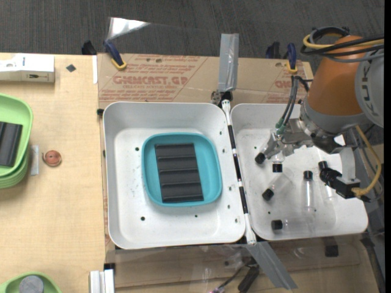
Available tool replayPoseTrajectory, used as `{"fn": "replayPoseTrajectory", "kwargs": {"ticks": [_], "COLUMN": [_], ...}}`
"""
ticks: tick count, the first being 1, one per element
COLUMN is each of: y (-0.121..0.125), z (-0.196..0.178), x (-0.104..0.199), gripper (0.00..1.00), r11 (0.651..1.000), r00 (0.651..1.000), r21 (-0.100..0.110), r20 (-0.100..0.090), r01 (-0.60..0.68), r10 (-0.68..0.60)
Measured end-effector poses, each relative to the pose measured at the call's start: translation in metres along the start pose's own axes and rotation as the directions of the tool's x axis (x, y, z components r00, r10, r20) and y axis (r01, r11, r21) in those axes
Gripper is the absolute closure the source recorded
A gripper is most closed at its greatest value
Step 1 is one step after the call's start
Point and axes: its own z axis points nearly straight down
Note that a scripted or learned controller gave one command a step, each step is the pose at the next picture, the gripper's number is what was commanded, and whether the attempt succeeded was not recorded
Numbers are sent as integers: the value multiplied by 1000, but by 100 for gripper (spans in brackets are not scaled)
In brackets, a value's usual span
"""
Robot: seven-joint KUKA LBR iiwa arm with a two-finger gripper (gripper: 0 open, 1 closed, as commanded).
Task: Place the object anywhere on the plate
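- gripper (273, 153) — low over rear-left part of R bin (342, 221). Open or shut: can't tell from this angle. Nothing seen held. It sits on the pick side, well apart from the plate, as the arm reaches in from the right.
- teal plate (148, 163) — squarish w/ rounded corners, centred in L bin (122, 224). This is the drop target. Central spot leaves bin floor on all sides, prob. so a loose release lands safe.
- ridged dark block (178, 171) — lies flat on plate and covers most of its middle, so only the rim strip is bare. Placed item or fixture: can't tell.
- 1st black piece (277, 168) — small, on R bin floor just beside gripper. Likeliest task object, judged by nearness only.
- 2nd black piece (267, 194) — R bin, nearer front, apart from 1st.
- 3rd black piece (277, 224) — R bin, near front wall.
- clear vial (308, 191) — on its side mid R bin, long axis front-to-back. Round, so prob. rolls if nudged.
- Task status (est.) — pick stage. Object sits in R bin, not on plate. Lift and carry over the bin walls not yet done.
- cardboard sheet (153, 75) — behind bins, clamped at corners, prob. as backing.
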Motion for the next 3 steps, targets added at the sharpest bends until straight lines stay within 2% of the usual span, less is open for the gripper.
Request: {"fn": "replayPoseTrajectory", "kwargs": {"ticks": [1, 2, 3], "y": [-3, -21, -21], "z": [0, -12, -13], "x": [79, 158, 158], "gripper": [100, 100, 0], "r11": [993, 940, 940], "r00": [993, 940, 940], "r21": [0, -1, -1], "r20": [0, 1, 1], "r01": [114, 342, 342], "r10": [-114, -342, -342]}}
